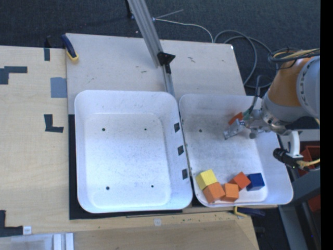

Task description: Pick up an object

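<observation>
My gripper [234,126] hangs over the upper middle of the right bin [208,113], reaching in from the right on the grey arm with its orange band [286,85]. A small red-orange piece [235,118] shows right at the gripper's tip, touching or very close to it; I cannot tell whether it is held. Along the right bin's front edge lie a yellow block [206,178], an orange block [212,192], a second orange block [231,191], a third orange block [241,180] and a blue block [255,181], well away from the gripper.
The left bin [83,139] sits beside the right one, sharing a raised rim. A slanted metal rail [148,27] rises behind the bins. Cables [234,38] loop at the back right. Bench surface with tape marks lies to the left.
</observation>
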`<state>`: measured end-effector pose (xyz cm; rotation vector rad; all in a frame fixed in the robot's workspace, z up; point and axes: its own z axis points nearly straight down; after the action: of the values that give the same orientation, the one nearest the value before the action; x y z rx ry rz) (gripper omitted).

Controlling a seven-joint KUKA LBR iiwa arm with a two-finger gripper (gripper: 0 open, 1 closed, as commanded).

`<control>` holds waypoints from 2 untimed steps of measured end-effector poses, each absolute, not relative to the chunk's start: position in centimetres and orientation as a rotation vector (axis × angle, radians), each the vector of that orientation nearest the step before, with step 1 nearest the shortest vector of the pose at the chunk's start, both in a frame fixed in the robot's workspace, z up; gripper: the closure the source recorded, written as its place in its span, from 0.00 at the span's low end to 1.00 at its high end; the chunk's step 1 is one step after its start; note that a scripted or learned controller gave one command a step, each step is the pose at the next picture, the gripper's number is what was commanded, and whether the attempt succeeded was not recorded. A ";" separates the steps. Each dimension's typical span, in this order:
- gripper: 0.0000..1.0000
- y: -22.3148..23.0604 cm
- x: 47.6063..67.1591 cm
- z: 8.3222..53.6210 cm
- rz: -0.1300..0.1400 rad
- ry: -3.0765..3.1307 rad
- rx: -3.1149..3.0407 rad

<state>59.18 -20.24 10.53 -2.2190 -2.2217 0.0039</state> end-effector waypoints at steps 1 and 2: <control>0.00 -18.2 63.2 9.1 0.001 -2.226 -2.216; 0.00 -11.5 66.1 9.2 -0.003 -2.230 -2.212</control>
<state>66.08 -11.47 9.20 -2.2116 -2.2301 -0.0031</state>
